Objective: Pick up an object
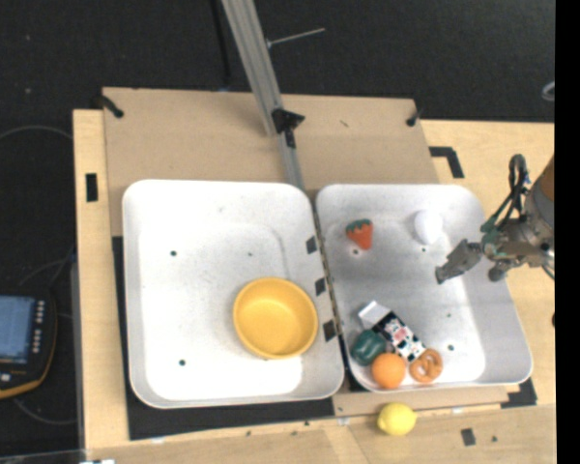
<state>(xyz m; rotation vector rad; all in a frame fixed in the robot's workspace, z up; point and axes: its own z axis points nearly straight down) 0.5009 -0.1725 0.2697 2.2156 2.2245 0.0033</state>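
The grey metal gripper [474, 261] hangs over the right side of the right white plastic bin [464, 206], reaching in from the right. Its two fingers are spread apart, with nothing between them. It looks ready to come down on something, but that is only a guess.

Most of the toys sit bunched in the near corner of this bin: a round orange ball [389, 370], a brown pretzel-shaped toy [426, 365], a dark green lump [368, 344] and a small white box with red and black marks [391, 329]. They touch each other, so grabbing just one may be hard.

A small red strawberry toy [360, 233] sits alone near the far side, and a white round thing [427, 224] lies closer to the gripper. These are easier to reach.

A yellow plastic bowl [275, 317] rests in the left white bin [174, 220]. A yellow lemon toy [396, 419] lies outside on the wooden bench [222, 133].
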